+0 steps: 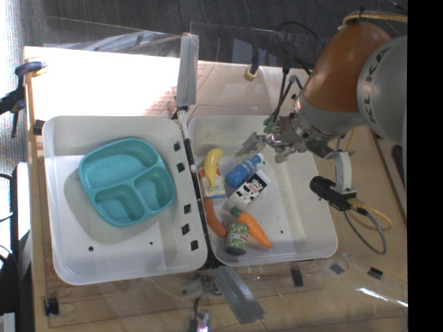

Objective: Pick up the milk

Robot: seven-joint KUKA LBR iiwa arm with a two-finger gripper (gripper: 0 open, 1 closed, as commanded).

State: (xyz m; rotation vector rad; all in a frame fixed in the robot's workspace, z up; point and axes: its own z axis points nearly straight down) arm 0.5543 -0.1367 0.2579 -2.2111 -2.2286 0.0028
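At the near edge, the wooden worktop (pixel 138 303) is being seen bearing two shallow white bins side by side. In the right bin (pixel 311 237), nearest the camera, a small green-labelled can (pixel 237 238) is being kept upright, and a carrot (pixel 253 229) is being rested just beside it, touching or nearly so. A second orange, carrot-like piece (pixel 213 218) is being laid along the divider at the bin's left wall. Just behind these, the milk (pixel 250 189), a small white carton with black patches, is being left lying tilted on the bin floor, near the bin's middle. A blue bottle with a white cap (pixel 244 171) is being pressed against the carton's upper-left side, and a banana (pixel 212 164) is being rested just left of the bottle.

In the left bin (pixel 62 247), a teal divided plate (pixel 127 181) is being held flat on the floor, with three compartments showing.

Farther back in the right bin, the gripper (pixel 266 142) is being held above the bin floor, up and to the right of the milk and apart from it. Whether it is released or clenched cannot be told, as the metal parts are being blurred together. Nothing is being seen grasped by it. Behind it, the grey arm with its orange band (pixel 346 68) is being extended in from the right.
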